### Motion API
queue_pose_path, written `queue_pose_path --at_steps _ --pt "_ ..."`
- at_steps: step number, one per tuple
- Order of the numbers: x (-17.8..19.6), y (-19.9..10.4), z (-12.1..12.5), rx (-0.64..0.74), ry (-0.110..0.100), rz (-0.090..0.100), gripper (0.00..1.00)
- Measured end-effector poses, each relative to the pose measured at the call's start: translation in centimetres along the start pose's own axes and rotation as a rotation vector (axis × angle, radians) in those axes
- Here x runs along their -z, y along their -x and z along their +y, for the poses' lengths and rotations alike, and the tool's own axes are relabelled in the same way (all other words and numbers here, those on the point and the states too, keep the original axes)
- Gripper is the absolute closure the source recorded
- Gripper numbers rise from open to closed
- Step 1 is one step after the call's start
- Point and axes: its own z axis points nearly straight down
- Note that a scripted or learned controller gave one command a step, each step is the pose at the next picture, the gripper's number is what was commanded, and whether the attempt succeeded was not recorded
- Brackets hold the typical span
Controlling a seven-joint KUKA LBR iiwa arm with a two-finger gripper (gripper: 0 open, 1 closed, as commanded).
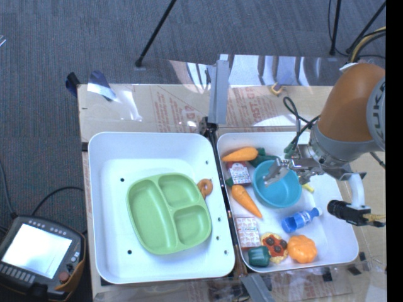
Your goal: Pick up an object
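My gripper (277, 172) hangs over the left part of a blue bowl (281, 192) in the right bin (345, 247), at about the height of the bowl's rim. An orange carrot (240, 154) lies just behind the bowl, and a second carrot (245, 200) lies to its left. A small blue bottle (300, 220) lies in front of the bowl on its side. The view shows nothing between the gripper's tips.
Near the right bin's front edge are an orange fruit (302, 248), a pizza slice (274, 244), a green pepper (258, 255) and a small carton (247, 231). Another carton (239, 172) lies between the carrots. The left bin (101, 168) holds a green divided plate (169, 214) and a small brown doughnut (204, 186).
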Motion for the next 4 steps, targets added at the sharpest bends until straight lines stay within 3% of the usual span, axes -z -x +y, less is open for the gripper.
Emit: queue_pose_path --at_steps 1,2,3,4 --pt "-9.3 -1.2 1.6 0.003 0.022 -0.005 0.00" --pt "-8.9 -1.1 1.3 -0.005 0.012 -0.002 1.00" --pt "-1.4 -2.9 4.4 -0.377 0.003 -0.001 1.00" --pt "-10.8 1.5 -2.3 -0.376 0.013 -0.002 1.00"
